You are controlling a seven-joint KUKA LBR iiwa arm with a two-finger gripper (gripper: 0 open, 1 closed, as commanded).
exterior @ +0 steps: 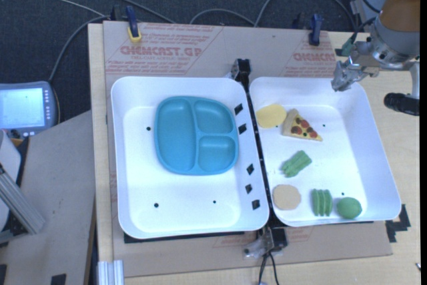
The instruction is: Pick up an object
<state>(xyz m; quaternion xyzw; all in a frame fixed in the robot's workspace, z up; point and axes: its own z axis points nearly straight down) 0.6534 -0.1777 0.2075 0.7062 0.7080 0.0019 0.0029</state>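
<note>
Meanwhile the pizza slice [301,126] points right and slightly down; the hand's [343,79] grip state is unclear.

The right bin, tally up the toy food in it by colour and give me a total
Green: 3, a leafy piece, a ridged piece and a round one
Yellow: 1, a disc
Tan: 1, a round disc
Mixed: 1, a pizza slice with red dots
Total: 6, all inside the right bin
</note>
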